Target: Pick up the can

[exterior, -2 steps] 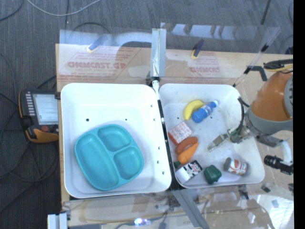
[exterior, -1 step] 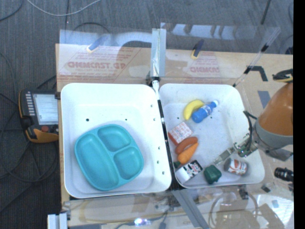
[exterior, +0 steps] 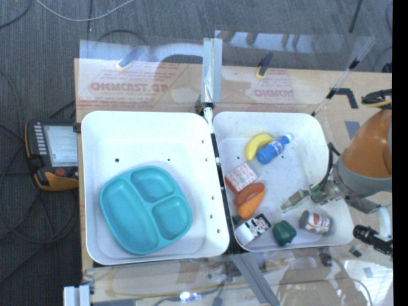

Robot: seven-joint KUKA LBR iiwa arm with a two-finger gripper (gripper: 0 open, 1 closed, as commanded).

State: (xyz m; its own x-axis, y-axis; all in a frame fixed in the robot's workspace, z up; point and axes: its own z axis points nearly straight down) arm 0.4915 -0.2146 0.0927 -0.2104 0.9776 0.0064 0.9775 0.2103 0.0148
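The can (exterior: 315, 222), red and white with silver ends, lies on its side near the front right corner of the right bin (exterior: 299, 121). My gripper (exterior: 294, 200) hangs low over the bin floor just above and to the left of the can, pointing left, a small gap away from it. Nothing shows in the gripper. The grey arm with its orange band (exterior: 376, 146) comes in from the right, over the bin's right wall.
In the right bin lie a banana (exterior: 257, 144), a blue bottle (exterior: 274, 149), a red-and-white packet (exterior: 241, 176), an orange carrot-like piece (exterior: 250, 200), a black-and-white item (exterior: 256, 225) and a green block (exterior: 284, 233). The left bin (exterior: 115, 132) holds a teal divided tray (exterior: 145, 209).
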